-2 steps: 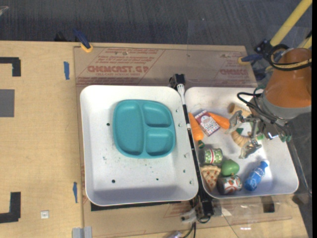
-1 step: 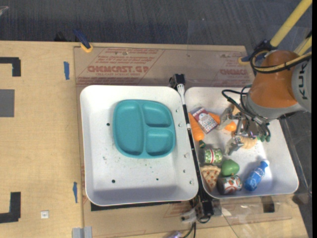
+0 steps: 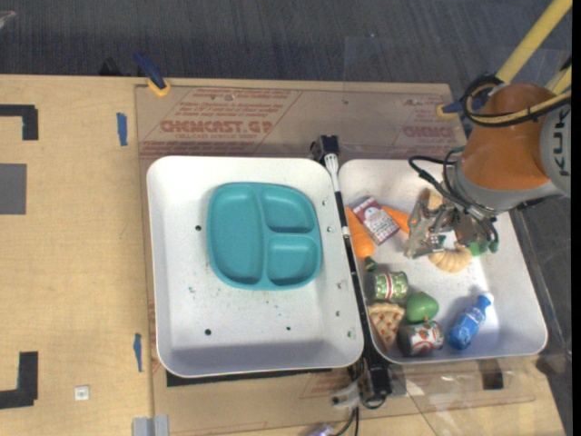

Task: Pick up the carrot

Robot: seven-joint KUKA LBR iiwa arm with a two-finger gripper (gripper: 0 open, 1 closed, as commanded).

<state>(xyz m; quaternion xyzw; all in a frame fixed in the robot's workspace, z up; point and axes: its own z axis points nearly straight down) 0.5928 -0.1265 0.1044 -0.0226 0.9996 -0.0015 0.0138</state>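
Note:
The carrot (image 3: 360, 241) lies in the right bin (image 3: 517, 271) against its left wall, an orange piece partly covered by a red and white carton (image 3: 373, 219). Another orange tip (image 3: 397, 218) sticks out from the carton's right side. My gripper (image 3: 427, 236) hangs over the middle of the right bin, to the right of the carrot and apart from it. Its metal fingers (image 3: 417, 232) point down and stand open with nothing between them. A tan bread roll (image 3: 451, 260) sits just below and to the right of the fingertips.
The right bin's front holds a green can (image 3: 390, 286), a green vegetable (image 3: 421, 306), a waffle-like piece (image 3: 385, 320), a small can (image 3: 422, 337) and a blue bottle (image 3: 468, 322). A teal divided plate (image 3: 264, 234) sits in the left bin (image 3: 182, 316).

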